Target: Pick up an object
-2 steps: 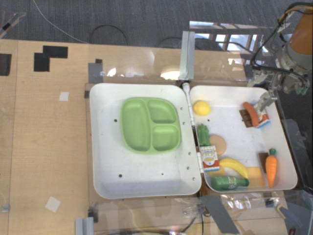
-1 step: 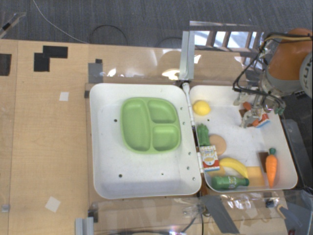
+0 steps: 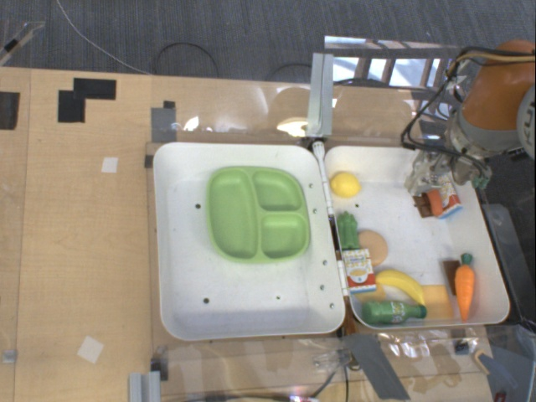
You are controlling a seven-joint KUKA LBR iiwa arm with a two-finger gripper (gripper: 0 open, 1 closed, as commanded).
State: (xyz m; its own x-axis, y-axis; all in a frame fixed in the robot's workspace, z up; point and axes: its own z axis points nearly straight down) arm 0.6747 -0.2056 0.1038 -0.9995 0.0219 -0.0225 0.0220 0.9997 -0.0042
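1 small red-and-blue carton [image 3: 441,202] sits under the jaws [image 3: 431,182]; their grip cannot be told.

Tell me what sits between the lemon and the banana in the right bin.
In the camera view, between the lemon and the banana lie a green toy vegetable, a tan round piece and a small printed carton.

A pale green divided plate [image 3: 255,213] sits in the white left bin [image 3: 180,308]. Right of the plate lie a yellow lemon [image 3: 344,184], yellow banana [image 3: 400,284], orange carrot [image 3: 464,288] and dark green bottle [image 3: 394,311]. The surface [image 3: 75,249] is light wood.
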